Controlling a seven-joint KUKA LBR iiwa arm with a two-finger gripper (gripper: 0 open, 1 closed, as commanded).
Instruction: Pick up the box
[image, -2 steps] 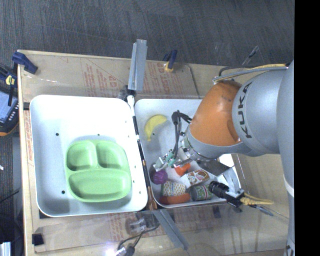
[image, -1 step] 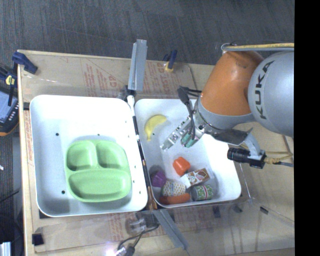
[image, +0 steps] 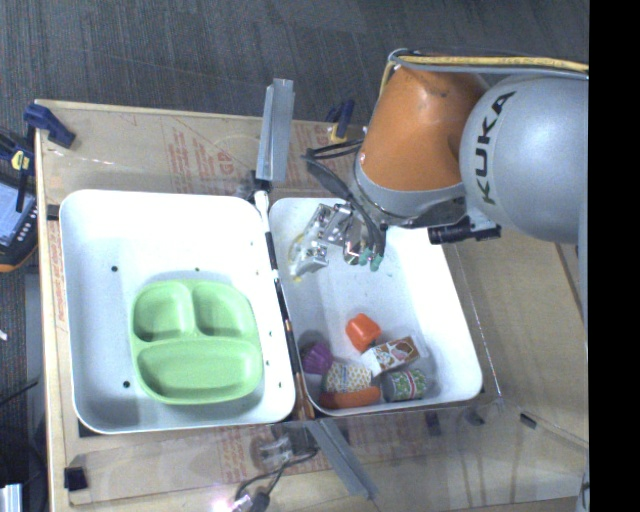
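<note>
Several small items crowded at 6 o'clock in right bin (image: 455, 300); box (image: 392, 354) wedged among them, touching orange cup (image: 363, 330). Claw (image: 325, 240) up at 11 o'clock, well apart, state unreadable. Risk: snagging neighbours, slipping off box

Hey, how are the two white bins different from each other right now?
The left bin holds one large item, a green divided tray lying flat; the right bin holds several small items clustered at its near edge, among them an orange cup and a small box. The arm's hand hangs over the right bin's far end, while nothing hangs over the left bin. Both bins are shallow, white and sit side by side.
</note>
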